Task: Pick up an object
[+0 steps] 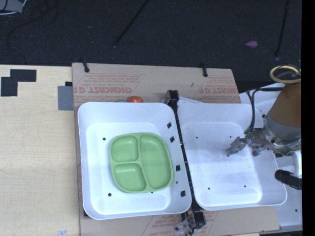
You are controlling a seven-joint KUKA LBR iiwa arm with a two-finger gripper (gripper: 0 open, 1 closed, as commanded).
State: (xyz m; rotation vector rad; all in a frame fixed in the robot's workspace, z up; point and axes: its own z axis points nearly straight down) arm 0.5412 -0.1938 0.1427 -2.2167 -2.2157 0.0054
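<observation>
Camera view, looking down at a slant, has me reaching in from the right with my jaws (237, 146) over the right bin (211, 200). Whether they are released or clenched I cannot tell; the fingers are too small and dark against the white floor, and nothing shows between them. A green divided plate (141, 162) lies flat in the left bin (93, 132), three compartments up, well apart from me. Between us run the two adjoining bin walls, joined by a line of black clips (177, 146). A small red-orange object (135, 100) sits just behind the left bin's far rim, on the brown cardboard (147, 85) under both bins. Pale wooden worktop (34, 156) stretches to the left. My orange band (290, 104) hangs over the right bin's right edge.
</observation>
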